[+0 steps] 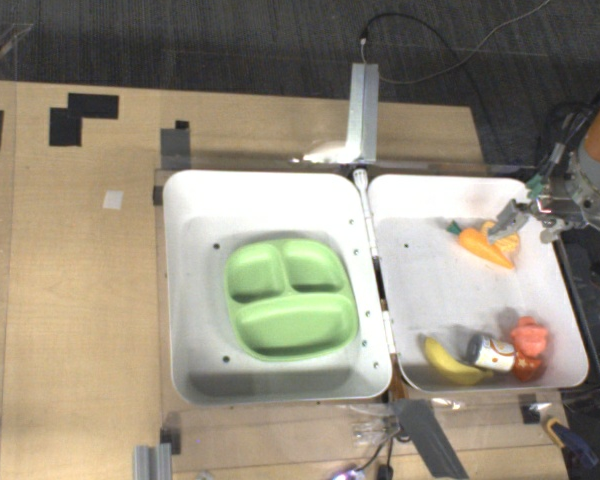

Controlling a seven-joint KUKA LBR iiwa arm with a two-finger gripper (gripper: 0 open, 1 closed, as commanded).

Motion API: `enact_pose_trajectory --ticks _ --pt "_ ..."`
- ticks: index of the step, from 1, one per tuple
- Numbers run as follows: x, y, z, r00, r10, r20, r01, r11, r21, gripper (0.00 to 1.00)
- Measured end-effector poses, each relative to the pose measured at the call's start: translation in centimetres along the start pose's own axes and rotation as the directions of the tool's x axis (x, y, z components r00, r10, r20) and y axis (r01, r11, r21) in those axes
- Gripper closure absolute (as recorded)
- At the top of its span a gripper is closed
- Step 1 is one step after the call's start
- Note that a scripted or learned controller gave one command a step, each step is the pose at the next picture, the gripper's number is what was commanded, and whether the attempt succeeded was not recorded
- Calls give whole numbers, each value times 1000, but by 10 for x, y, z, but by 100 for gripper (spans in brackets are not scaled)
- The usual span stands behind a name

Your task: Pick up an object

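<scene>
An orange carrot [483,245] with a green stub lies in the upper part of the right bin [420,268]. My gripper [525,225] hangs at that bin's upper right edge and looks open. Its left finger [506,217] slants down onto the carrot's right end, and nothing is held between the fingers. A yellow banana [448,360], a small white and dark bottle [489,351] and a pink-red toy [528,339] are bunched together in the right bin's near corner.
The left bin [195,268] holds a green divided plate [290,298]. A metal post [364,108] stands behind the seam between the bins. Black cables trail over the dark floor at the back.
</scene>
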State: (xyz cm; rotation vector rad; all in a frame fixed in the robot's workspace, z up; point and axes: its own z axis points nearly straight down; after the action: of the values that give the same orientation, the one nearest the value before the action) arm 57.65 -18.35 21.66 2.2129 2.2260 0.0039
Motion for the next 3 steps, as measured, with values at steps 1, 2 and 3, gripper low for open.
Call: enact_pose_trajectory --ticks 1,2,3 --pt "-9 24 74 1000 22 0 -22 1000 1 0" --pt "-15 54 129 999 37 3 -37 999 -6 0" --pt "26 22 55 988 -152 1 152 988 -2 0"
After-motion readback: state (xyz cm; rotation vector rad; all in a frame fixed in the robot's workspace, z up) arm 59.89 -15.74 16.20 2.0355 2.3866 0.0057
